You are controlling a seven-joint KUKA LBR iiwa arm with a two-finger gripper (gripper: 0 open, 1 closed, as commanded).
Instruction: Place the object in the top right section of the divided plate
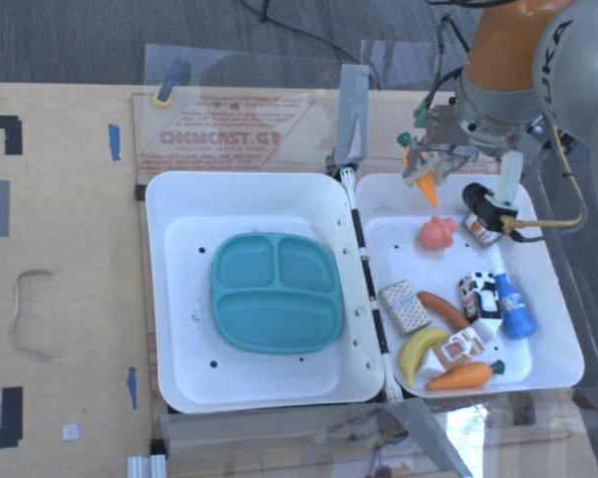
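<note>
At the lower right of the frame, in the right bin (563,361), a carrot (462,375), a banana (419,352), a sausage (443,309), a patterned block (405,306) and a blue bottle (514,309) are clustered. A pink toy (438,233) is seen above them. In the left bin (169,267), at frame centre, the teal divided plate (275,293) is laid flat. At the upper right, the gripper (428,172) is seen clenched on a small orange object (429,188), held over the right bin's upper edge, well apart from the plate.
</note>
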